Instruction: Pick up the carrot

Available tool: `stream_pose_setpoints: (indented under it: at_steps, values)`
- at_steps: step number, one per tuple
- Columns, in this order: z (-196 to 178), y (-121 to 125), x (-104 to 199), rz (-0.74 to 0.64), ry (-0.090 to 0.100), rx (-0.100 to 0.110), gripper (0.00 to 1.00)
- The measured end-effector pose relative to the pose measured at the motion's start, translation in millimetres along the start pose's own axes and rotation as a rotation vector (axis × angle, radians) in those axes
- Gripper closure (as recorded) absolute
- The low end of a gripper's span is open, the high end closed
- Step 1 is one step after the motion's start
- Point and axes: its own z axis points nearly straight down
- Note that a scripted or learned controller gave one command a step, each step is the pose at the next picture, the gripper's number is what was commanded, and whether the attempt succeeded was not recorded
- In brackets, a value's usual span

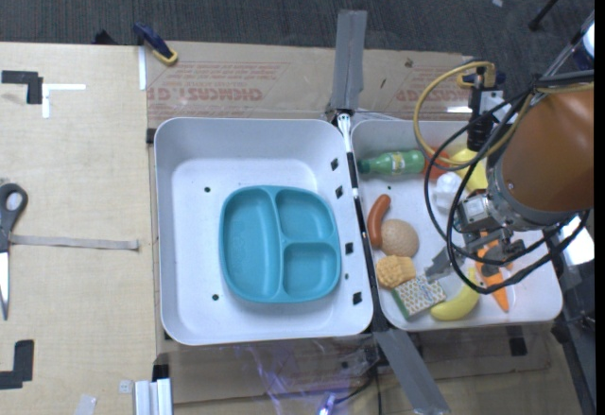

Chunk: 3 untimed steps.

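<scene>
While the arm (553, 153) reached in from the right over the right bin (539, 309), its gripper (484, 257) hung low above that bin's front right part, wrapped about with black and yellow cables (444, 134). How the gripper stood, and whether it had hold of anything, could not be told, since the wrist and cables hid it. The carrot (493, 283) lay on the bin floor right under the gripper, an orange piece partly covered by the tool, its tip pointing toward the front right corner. Just left of it lay a banana (456, 305) along the front wall, touching or nearly touching a grey checked block (418, 294). Behind that block sat a yellow waffle-like piece (395, 268), then a round tan ball (399, 237), with a red sausage (378, 217) leaning beside it near the dividing wall. A green bottle (395, 162) lay on its side toward the back of the same bin, and a yellow thing (470, 167) showed partly behind the cables. The left bin (184, 215) held a teal plate (281, 244) with three compartments, set near its middle. On the bench (71, 177) to the far left lay scissors (8, 224), well apart from both bins.
</scene>
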Motion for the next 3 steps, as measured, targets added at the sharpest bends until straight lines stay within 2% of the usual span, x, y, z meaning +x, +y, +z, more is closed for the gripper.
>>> stream_pose_setpoints:
  at_steps: [1, 2, 3]
  values:
    - [71, -17, 63, -0.108, 0.0, -0.003, 0.0]
    - [62, -19, 61, -0.104, -0.004, 0.001, 1.0]
    - [100, -12, 103, -0.446, -0.006, -0.003, 1.0]
